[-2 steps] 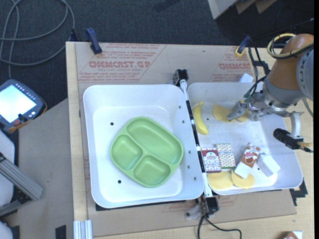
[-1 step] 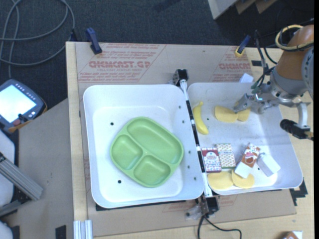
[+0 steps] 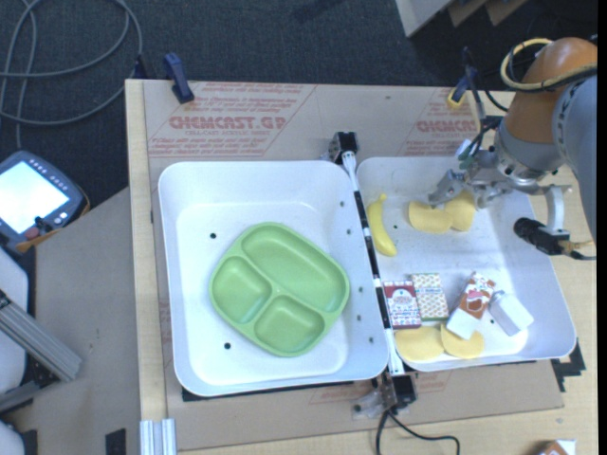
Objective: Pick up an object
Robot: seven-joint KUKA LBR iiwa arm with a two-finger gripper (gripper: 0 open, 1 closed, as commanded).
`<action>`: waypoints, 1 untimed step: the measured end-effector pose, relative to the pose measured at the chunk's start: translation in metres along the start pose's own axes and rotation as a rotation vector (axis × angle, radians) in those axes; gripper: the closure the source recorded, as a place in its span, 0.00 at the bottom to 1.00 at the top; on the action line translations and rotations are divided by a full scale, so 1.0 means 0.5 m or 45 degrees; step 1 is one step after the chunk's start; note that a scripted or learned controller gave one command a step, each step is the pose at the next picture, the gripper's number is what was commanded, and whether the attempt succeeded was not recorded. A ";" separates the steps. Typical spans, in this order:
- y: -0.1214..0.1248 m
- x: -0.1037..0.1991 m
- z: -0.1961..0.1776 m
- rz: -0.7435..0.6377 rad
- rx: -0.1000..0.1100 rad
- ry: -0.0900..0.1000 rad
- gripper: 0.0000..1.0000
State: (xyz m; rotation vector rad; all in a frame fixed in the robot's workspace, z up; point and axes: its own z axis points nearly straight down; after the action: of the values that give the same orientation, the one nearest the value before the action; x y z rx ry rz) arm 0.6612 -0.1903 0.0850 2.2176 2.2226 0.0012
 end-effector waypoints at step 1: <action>0.000 -0.004 0.000 0.001 0.000 -0.001 0.00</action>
State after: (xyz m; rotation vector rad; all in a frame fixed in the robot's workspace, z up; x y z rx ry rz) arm 0.6610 -0.1923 0.0851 2.2178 2.2216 0.0000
